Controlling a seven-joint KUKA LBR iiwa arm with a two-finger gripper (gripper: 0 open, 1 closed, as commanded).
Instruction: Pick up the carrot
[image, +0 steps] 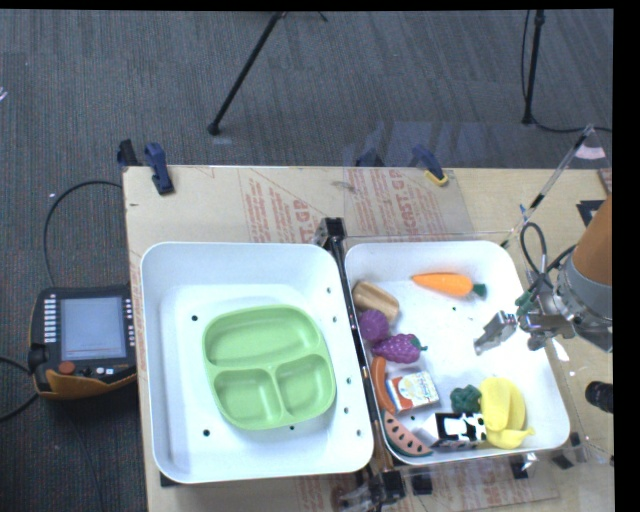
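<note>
The carrot (444, 284) lies in the far part of the right bin (437, 248), its long axis running left to right with the green tip pointing right. The end effector (495, 331) hangs nearer and to the right of it, apart from it; whether it is wide or narrow I cannot tell. The coming move, I judge, must carry it farther and leftward.

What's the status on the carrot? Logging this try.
Gripper low over right bin, holding nothing. Carrot lies apart near far wall, untouched. Nothing between them.
</note>
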